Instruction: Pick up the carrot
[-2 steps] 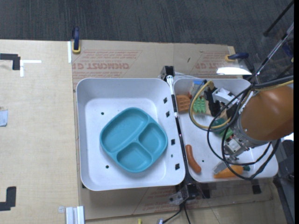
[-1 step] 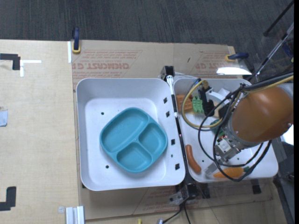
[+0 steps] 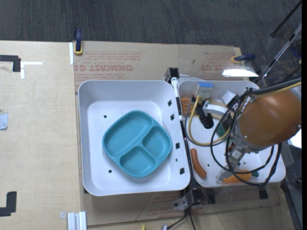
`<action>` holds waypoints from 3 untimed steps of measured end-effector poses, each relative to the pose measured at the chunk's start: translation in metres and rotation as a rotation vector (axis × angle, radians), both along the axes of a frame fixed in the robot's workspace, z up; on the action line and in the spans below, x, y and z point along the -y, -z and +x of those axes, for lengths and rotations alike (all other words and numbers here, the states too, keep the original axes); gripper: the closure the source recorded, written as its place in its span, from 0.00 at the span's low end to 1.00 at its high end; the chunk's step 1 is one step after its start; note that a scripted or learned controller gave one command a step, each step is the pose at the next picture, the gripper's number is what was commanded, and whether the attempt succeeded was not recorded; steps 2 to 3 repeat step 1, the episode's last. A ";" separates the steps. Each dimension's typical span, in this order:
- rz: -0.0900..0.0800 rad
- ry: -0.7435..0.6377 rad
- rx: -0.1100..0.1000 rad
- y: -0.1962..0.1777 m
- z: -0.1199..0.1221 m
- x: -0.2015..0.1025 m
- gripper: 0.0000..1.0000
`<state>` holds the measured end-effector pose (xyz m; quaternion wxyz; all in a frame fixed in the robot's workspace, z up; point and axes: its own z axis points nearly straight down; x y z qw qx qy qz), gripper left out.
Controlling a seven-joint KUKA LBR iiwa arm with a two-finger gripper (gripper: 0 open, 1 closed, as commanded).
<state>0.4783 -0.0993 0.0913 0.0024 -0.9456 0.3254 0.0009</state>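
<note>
One carrot (image 3: 236, 178), one plate (image 3: 137, 143)

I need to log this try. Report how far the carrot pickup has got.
Done: the arm has reached over the right bin, low above its near end. In hand: nothing that I can confirm; the arm's wrist hides the claw. Left: the carrot lies on the bin floor under the wrist, so the grasp and lift are not yet shown. The blue plate sits in the left bin.

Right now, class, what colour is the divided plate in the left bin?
Teal blue; the divided plate shows clearly in the camera view.
</note>
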 end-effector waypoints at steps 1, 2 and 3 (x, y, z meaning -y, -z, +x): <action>0.001 0.123 -0.003 -0.005 0.006 -0.007 0.00; 0.001 0.123 -0.003 -0.005 0.006 -0.007 0.00; 0.001 0.123 -0.003 -0.005 0.006 -0.007 0.00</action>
